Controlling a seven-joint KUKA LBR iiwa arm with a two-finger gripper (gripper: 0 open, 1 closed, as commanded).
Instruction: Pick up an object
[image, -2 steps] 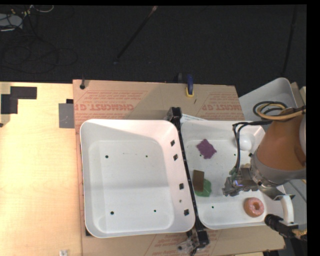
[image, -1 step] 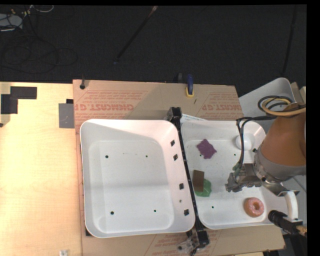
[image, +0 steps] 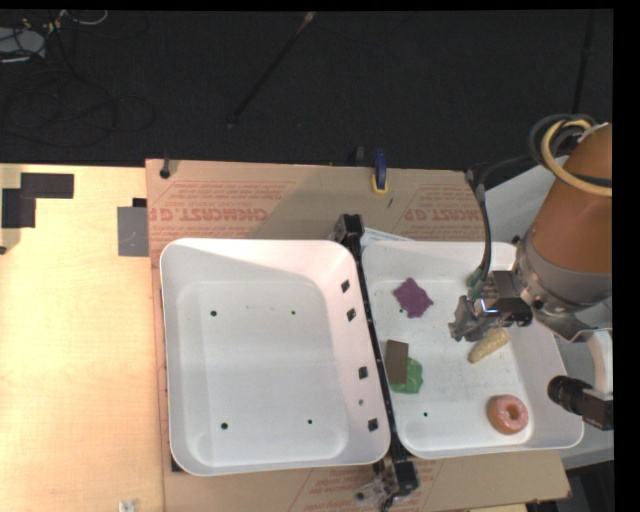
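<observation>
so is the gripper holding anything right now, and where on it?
Cannot tell. The gripper sits low in the right bin, right beside the pale yellow corn-like piece, but the view does not show that piece gripped.

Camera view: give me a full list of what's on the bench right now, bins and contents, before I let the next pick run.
left bin: one, white, left half of the bench.
right bin: one, white, beside it on the right.
purple piece: one, purple, upper middle of the right bin.
brown block: one, dark brown, near the right bin's left wall, overlapping the green piece.
green piece: one, green, just below and right of the brown block.
yellow piece: one, pale yellow, elongated, right part of the right bin, just below the gripper.
doughnut: one, pink-orange ring, lower right corner of the right bin.
arm: one, grey with orange band, reaching in from the right.
gripper: one, dark metal, low over the right bin.
</observation>
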